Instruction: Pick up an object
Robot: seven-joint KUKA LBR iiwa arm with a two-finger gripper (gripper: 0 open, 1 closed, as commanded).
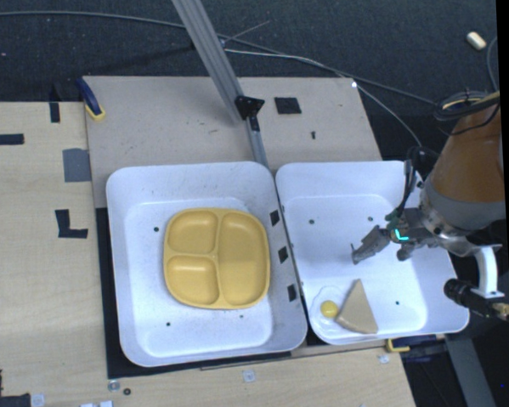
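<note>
A tan wedge-shaped piece lies near the front edge of the right bin. A small yellow ball rests just to the left of it, touching or nearly touching. My gripper hangs over the middle of the right bin, a little behind the wedge and apart from it, pointing left. I see nothing between its tips. A yellow divided plate lies flat in the middle of the left bin.
The grey arm with its orange band reaches over the right bin's right wall. A slanted metal pole runs down to the gap between the bins. Cables cross the dark floor behind the bench.
</note>
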